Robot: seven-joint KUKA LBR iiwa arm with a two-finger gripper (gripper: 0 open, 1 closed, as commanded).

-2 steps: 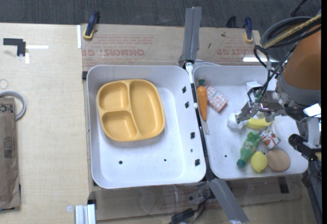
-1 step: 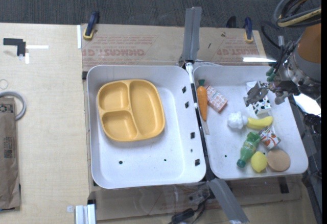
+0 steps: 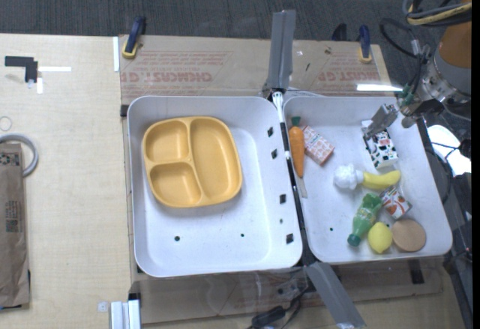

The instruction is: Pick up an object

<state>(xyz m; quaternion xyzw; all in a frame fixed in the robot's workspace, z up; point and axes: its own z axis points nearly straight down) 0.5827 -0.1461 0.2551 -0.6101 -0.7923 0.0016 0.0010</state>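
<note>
Likely target: black-and-white carton (image 3: 381,149), standing in the right bin (image 3: 330,241), far-right part, close to the bin's right wall. It looks tilted, long axis running roughly far-left to near-right. The tool (image 3: 384,116) sits just beyond it on the far side, almost touching the carton's top end, so the carton lies straight toward the near side from the tool, a hair to the left. Whether the tool is spread or closed can't be made out at this size; nothing is seen gripped in it. The arm (image 3: 450,58) comes in from the right edge, orange band showing. Outward from the carton: banana (image 3: 381,179) just near of it, white crumpled thing (image 3: 345,177) beside the banana's left end, green bottle (image 3: 364,218), lemon (image 3: 380,237) and brown disc (image 3: 409,234) at the near-right corner. Carrot (image 3: 297,151) lies along the left wall, long axis far-to-near, small red box (image 3: 317,145) next to it. Left bin (image 3: 210,252) holds a yellow divided tray (image 3: 192,161), well apart. My guess: a short drop toward the near side is all that's needed; the crowding banana could get bumped.
</note>
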